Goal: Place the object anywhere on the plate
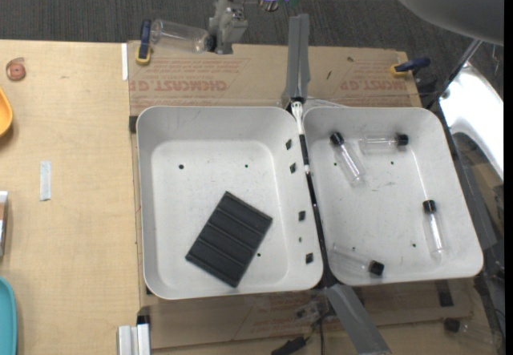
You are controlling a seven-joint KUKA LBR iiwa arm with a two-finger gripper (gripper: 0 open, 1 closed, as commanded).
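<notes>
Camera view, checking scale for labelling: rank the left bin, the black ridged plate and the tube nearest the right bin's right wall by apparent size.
1. left bin
2. black ridged plate
3. tube with the black cap, by the right wall

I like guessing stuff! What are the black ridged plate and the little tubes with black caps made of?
The black plate looks like matte plastic or rubber: dull, no shine, with moulded ridges. The tubes look like clear plastic or glass, since the white bin shows through them; which one, I can't tell. Their caps look like black plastic.
</notes>
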